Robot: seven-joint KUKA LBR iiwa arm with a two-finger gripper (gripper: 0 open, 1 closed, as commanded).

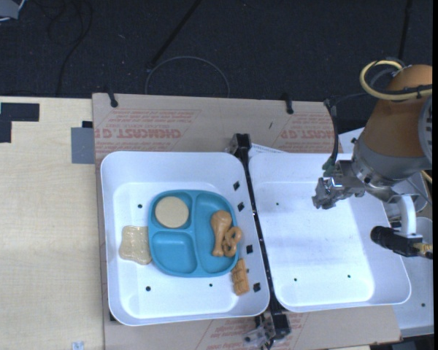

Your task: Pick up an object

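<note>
Hovering over right bin (383, 286), tool (325, 195); grip state unclear. Tan pretzel (225, 233) on blue tray (177, 255).

2 white bins (117, 195) side by side on cardboard sheet (175, 126), black cables (186, 71) behind.

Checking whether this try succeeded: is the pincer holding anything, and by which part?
Nothing is held. The pincer hangs over the right bin, with no object between its tips; the food pieces lie in the left bin.
</note>
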